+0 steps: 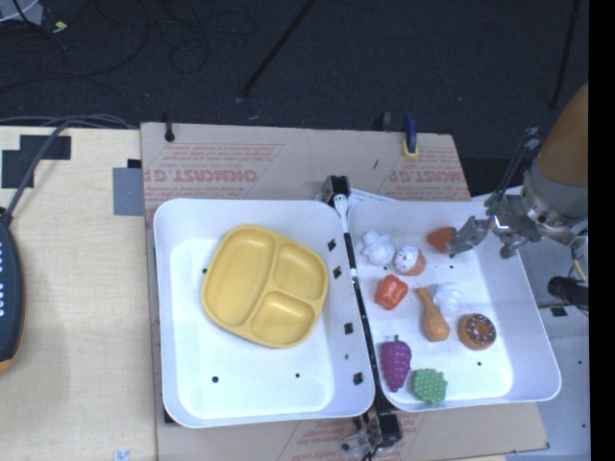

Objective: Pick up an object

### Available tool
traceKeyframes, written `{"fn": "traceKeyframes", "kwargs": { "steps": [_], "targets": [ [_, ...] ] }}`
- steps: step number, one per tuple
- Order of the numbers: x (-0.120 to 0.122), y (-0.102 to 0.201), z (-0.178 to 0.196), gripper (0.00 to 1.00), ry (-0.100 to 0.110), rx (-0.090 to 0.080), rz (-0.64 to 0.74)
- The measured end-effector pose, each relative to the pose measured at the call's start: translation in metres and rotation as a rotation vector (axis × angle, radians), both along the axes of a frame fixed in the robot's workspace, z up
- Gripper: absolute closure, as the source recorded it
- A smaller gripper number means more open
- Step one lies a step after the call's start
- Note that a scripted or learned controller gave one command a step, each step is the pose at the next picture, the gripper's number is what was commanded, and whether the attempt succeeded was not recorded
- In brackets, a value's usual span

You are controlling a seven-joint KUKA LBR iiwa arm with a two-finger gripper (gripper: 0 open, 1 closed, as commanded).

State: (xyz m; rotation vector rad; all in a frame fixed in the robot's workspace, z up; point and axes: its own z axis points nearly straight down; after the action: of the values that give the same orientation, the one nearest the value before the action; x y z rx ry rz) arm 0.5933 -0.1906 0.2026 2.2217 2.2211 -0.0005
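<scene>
Grey jaws (473, 235) hover beside a red toy (441, 239); grip perhaps open, unclear.

One fixed camera looks down at a slant on the bench (77, 257), taking in both bins (183, 305) from moderately near.

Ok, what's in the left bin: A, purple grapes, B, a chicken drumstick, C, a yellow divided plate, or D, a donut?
C: the yellow plate lies in the left bin, while the donut, grapes and drumstick lie in the right bin.
</scene>
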Motion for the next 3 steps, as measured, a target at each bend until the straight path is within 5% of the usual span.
{"fn": "traceKeyframes", "kwargs": {
  "steps": [1, 2, 3],
  "targets": [
    [-0.047, 0.035, 0.103, 0.0, -0.008, 0.0, 0.002],
    [-0.048, 0.069, 0.346, 0.0, -0.017, -0.002, 0.003],
    [-0.047, 0.07, 0.345, 1.0, 0.004, 0.001, 0.006]
  ]
}}
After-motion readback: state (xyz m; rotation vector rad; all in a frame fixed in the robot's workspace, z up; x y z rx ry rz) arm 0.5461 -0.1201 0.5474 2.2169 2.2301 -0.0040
